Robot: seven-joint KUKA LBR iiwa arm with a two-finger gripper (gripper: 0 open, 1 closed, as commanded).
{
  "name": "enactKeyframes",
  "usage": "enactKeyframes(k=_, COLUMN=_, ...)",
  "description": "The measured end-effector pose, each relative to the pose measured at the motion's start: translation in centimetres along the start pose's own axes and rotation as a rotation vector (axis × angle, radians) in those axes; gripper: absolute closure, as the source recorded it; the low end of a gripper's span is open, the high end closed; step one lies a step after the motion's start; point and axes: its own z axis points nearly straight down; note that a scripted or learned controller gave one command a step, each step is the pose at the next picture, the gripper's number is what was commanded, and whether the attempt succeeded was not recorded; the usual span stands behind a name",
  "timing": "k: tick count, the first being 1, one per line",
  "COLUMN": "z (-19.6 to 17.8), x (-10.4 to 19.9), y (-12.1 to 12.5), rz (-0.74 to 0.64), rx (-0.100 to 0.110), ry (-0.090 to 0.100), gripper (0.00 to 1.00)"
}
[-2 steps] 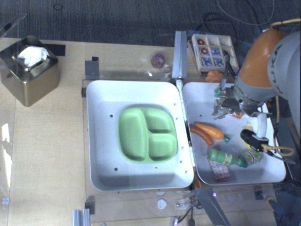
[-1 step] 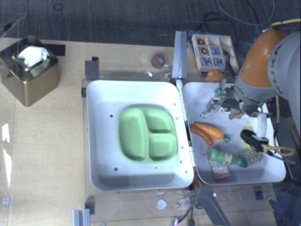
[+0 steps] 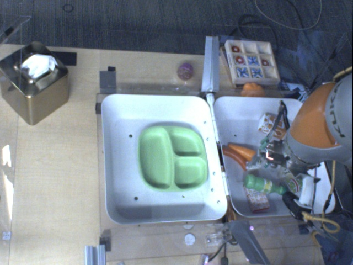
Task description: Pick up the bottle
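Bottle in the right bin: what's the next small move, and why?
Probably a short drop straight down onto the bottle. The gripper sits just above it in the right bin, and the green bottle lies on its side, free of the orange tool beside it. Nothing shows it gripped yet.

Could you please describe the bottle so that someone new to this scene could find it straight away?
Look in the right-hand white bin, under the arm's gripper. The green bottle lies on its side near the front edge. It is the only green thing there, between an orange tool and a dark packet.
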Motion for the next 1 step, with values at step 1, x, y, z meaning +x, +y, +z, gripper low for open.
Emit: enactKeyframes(k=1, z=3.67, x=1.64, y=-1.14, rz=-0.083, rx=-0.014, ry=0.001, gripper=0.0)
